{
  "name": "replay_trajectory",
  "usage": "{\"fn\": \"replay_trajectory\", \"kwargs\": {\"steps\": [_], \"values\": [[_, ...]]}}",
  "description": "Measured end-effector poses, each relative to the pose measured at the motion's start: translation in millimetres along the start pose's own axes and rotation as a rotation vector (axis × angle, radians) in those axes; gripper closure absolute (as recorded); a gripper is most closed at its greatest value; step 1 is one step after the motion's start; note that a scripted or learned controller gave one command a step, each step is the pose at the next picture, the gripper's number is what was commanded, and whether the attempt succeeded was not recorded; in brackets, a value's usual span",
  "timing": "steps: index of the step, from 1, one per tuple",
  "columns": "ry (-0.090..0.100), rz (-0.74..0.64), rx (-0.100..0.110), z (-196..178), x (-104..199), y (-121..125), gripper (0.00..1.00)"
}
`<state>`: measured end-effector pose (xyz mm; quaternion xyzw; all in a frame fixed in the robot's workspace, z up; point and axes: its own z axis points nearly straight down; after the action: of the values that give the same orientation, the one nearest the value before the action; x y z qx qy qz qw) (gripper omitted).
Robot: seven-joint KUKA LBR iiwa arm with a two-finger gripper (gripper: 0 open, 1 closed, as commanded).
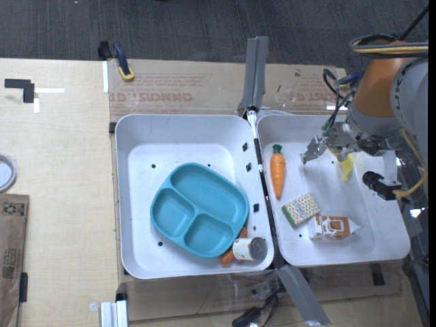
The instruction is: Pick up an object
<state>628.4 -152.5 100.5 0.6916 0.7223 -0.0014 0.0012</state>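
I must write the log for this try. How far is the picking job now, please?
Done: the arm has reached into the right bin, and the gripper sits over its upper part. In hand: nothing visible; a yellow object lies beside the gripper, not clearly held. Left: the grasp and lift. The carrot, green packet and small carton lie on the bin floor.

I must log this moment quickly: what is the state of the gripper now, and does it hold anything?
Gripper: over the right bin, near the carrot; open or shut cannot be told, and nothing is seen held.
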Motion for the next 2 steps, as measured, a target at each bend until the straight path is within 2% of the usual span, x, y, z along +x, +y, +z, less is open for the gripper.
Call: {"fn": "replay_trajectory", "kwargs": {"steps": [1, 2], "values": [[-0.002, -0.001, -0.001, -9.2, -0.8, 0.2, 1.0], [-0.002, -0.001, -0.001, -9.1, -0.8, 0.2, 0.0]]}}
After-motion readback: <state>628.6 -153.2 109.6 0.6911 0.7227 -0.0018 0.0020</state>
